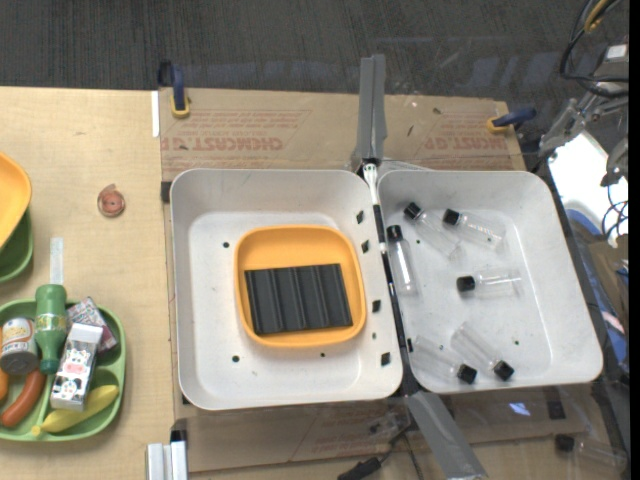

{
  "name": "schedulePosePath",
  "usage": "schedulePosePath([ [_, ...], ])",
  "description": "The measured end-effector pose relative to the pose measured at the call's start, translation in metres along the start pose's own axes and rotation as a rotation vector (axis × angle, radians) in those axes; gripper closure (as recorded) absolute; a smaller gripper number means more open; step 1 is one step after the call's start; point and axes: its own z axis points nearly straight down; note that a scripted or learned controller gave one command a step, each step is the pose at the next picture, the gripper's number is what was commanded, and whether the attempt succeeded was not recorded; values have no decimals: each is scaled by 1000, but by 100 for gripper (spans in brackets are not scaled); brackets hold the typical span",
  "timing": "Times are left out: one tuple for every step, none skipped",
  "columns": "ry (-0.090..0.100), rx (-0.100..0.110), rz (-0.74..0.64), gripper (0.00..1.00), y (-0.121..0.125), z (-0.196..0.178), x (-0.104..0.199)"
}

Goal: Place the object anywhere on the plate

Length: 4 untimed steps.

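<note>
Since the vials [470, 226] lie loose in the right bin [560, 268] and the gripper's state cannot be told, a centred grasp on one should precede carriage to the plate [258, 250].

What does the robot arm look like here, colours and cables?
At the frame's upper right edge, beside the right bin, sit pale grey hardware and looping dark cables, one yellowish. Glare blurs it; whether that's the arm, I cannot tell.
</note>
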Motion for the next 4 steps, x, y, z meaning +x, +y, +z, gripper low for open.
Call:
schedulePosePath([
  [1,-1,-156,0,0,5,0],
  [-1,-1,-491,0,0,1,0],
  [-2,-3,-809,0,0,-9,0],
  [-3,-4,-1123,0,6,-5,-9],
])
